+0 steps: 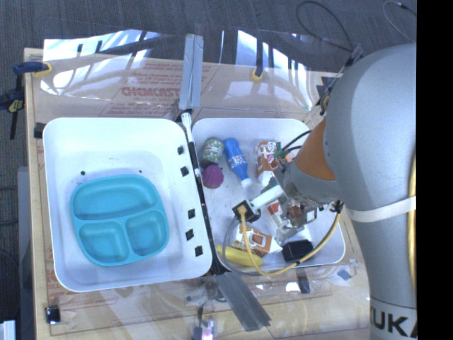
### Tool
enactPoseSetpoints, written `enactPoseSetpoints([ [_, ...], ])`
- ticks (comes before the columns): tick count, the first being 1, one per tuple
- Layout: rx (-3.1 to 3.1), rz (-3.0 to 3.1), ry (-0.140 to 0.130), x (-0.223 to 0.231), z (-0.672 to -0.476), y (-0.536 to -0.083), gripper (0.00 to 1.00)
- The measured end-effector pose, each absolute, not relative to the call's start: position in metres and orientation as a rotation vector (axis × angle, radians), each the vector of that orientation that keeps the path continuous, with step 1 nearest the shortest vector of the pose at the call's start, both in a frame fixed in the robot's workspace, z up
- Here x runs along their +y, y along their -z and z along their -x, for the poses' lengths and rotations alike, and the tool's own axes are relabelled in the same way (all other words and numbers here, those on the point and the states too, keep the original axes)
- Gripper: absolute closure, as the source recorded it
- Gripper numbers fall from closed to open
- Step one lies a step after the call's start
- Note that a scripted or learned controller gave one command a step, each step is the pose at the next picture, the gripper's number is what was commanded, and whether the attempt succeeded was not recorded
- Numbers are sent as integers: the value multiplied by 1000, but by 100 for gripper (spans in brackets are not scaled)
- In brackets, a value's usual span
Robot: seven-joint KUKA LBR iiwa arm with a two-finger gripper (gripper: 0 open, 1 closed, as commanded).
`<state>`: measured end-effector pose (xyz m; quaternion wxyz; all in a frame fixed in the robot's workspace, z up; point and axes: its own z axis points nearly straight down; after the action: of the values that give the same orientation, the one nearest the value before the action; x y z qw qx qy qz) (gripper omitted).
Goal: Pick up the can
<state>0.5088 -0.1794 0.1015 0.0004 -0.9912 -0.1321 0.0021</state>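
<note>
From up here I cannot tell how my jaws [289, 214] stand; they hang low in the right bin [209, 129], toward its 4 o'clock side, buried among clutter. Just at their 8 o'clock lies an orange-and-white packet [257, 241], and a black block [296, 249] sits at their 6 o'clock. The can [213, 150], greenish and mottled, rests well apart at 10 o'clock, near the bin's left wall, with a purple ball [213, 176] touching below it and a blue bottle [236, 160] just beside it at 3 o'clock. The left bin [56, 140] on the counter [106, 91] carries a blue divided tray [119, 219]
</note>
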Motion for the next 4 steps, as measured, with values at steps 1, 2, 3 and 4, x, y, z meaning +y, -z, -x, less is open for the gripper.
enactPoseSetpoints([
  [1, -425, 3108, -11, -178, -509, -110, 100],
  [2, -743, 3050, -2, -166, -555, -255, 100],
  [3, -329, 3122, -8, -119, -577, -287, 100],
  [4, -327, 3124, -4, -60, -607, -315, 100],
])
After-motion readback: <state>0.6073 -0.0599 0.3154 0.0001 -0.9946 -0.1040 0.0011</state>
